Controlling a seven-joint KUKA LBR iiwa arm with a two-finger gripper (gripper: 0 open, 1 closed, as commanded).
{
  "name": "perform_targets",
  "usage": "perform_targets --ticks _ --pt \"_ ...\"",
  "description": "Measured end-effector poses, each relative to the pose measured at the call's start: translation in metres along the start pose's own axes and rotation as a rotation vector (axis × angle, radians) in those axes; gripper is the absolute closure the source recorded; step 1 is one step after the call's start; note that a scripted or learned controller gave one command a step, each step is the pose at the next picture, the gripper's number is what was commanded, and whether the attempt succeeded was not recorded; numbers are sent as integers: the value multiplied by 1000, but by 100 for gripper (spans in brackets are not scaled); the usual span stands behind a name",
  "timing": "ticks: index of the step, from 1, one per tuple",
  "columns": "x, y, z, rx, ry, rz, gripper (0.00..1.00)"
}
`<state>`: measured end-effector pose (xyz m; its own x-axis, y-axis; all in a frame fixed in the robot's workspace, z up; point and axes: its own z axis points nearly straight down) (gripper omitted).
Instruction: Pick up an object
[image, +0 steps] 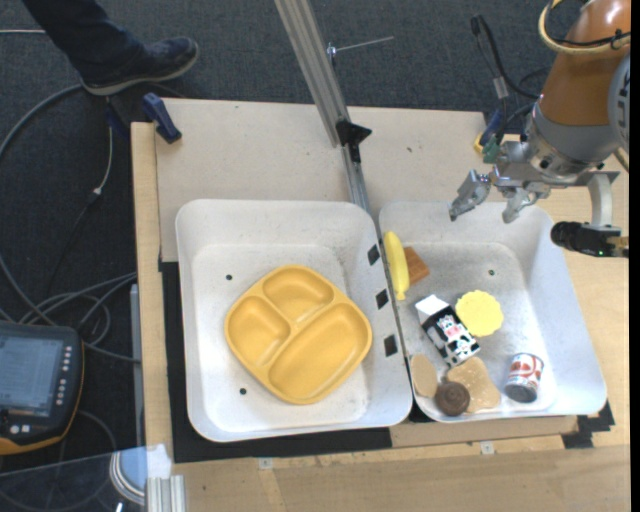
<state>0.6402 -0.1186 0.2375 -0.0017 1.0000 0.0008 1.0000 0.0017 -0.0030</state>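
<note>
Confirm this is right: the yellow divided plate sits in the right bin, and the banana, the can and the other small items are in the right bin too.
Not quite. The camera view shows the yellow divided plate in the left bin, alone. The banana, the can and the other small items are indeed in the right bin.

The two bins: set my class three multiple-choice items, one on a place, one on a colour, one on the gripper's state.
1. Where does the banana lie?
A. right bin's left edge
B. on the divided plate
C. outside the bins

2. What colour is the divided plate?
A. white
B. yellow
C. red

3. How is the gripper?
A. shut on the can
B. shut on the banana
C. open, holding nothing

Key: 1 A, it lies along the wall of the right bin. 2 B, yellow throughout. 3 C, its fingers spread above the bin's far rim, the can lying apart.
</note>
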Motion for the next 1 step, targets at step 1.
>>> perform_targets --ticks 1 --pt "-3 -42 121 8 2 3 0"
